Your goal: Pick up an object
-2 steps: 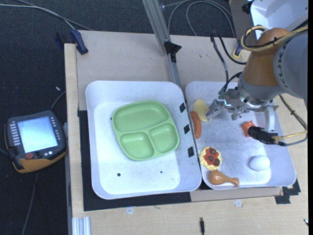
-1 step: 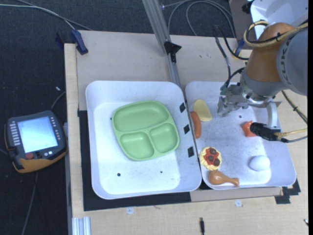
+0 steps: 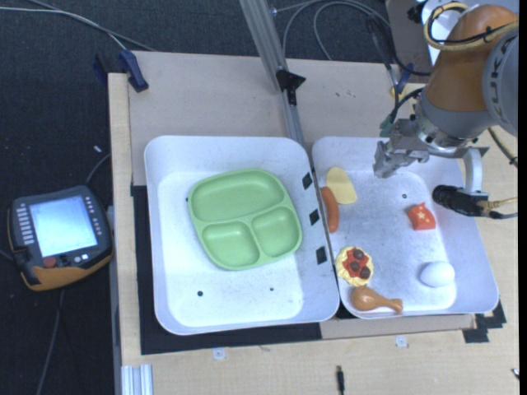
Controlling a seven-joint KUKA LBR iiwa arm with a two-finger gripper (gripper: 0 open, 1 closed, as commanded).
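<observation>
Toys lie scattered in the right bin [image 3: 486, 290], and any of them could be the pick. Nearest the camera along the front wall sits a brown drumstick [image 3: 376, 301], with a small pizza round [image 3: 356, 264] just behind it and a white egg [image 3: 436, 274] off to the right. Farther back come a red piece [image 3: 422, 217], then a sausage [image 3: 331, 208] touching a yellow wedge [image 3: 341, 185] against the dividing wall. All look like light, stiff, smooth plastic, so they probably slip easily; the drumstick's narrow shaft or the sausage across its width would likely give the best hold, while the egg may squirt out. The left bin [image 3: 165, 245] carries a green divided plate [image 3: 244, 218]. Farthest back, the gripper [image 3: 392, 164] hangs over the right bin's rear part, near the yellow wedge. I cannot tell how its jaws stand; nothing is visibly between them.
</observation>
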